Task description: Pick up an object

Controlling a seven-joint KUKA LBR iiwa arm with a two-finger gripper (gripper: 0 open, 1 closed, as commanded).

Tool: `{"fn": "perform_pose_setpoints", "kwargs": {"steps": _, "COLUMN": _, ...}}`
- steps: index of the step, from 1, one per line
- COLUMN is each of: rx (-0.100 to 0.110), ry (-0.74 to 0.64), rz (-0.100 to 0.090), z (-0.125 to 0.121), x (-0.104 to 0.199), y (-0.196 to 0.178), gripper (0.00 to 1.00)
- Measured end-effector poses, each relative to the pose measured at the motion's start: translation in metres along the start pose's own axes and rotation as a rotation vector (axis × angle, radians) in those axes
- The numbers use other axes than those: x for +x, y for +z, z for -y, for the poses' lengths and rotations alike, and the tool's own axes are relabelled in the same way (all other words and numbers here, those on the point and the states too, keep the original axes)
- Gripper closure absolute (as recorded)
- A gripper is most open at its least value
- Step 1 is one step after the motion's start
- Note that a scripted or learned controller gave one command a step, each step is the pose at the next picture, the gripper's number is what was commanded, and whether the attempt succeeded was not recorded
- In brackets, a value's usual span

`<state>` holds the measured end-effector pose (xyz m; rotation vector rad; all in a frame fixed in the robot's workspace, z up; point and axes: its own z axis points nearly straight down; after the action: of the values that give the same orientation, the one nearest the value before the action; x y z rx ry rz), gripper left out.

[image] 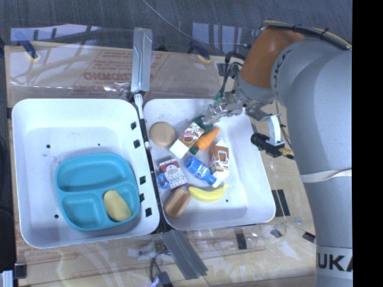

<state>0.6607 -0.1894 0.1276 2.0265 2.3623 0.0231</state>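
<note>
Gripper (216, 113) hangs near the right bin's (254, 187) far rim, crowded. Carrot (207, 139) lies just below it; its grip I cannot tell.

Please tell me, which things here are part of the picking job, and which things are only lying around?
Part of the job:
- gripper, low over the right bin
- carrot, just beneath it
- small carton beside the carrot
- banana, bread roll, round bun, other possible picks

Only lying around:
- blue tray in the left bin
- yellow potato on that tray
</note>
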Motion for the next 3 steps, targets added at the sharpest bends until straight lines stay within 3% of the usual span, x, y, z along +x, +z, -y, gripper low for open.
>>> {"fn": "perform_pose_setpoints", "kwargs": {"steps": 1, "rx": 0.005, "ry": -0.001, "rz": -0.005, "z": 0.001, "x": 0.002, "y": 0.005, "gripper": 0.0}}
{"fn": "perform_pose_setpoints", "kwargs": {"steps": 2, "rx": 0.001, "ry": -0.116, "rz": 0.001, "z": 0.01, "x": 0.022, "y": 0.019, "gripper": 0.0}}
{"fn": "perform_pose_setpoints", "kwargs": {"steps": 3, "rx": -0.004, "ry": -0.121, "rz": -0.001, "z": 0.007, "x": 0.024, "y": 0.006, "gripper": 1.0}}
